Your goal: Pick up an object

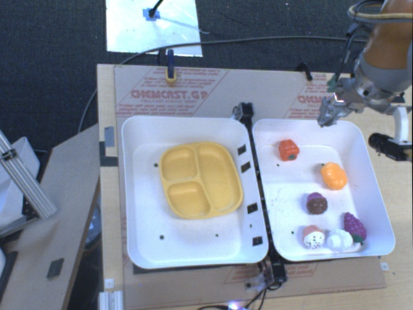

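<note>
Camera view: red "CHEMCAST GP" print point(169, 95), partly blurred, behind left bin point(143, 237).

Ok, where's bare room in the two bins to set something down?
Left bin: bare floor all around the yellow tray. Right bin: open left half, beside the divider. Crowded along its right side and near corner, where the toys cluster.
</note>
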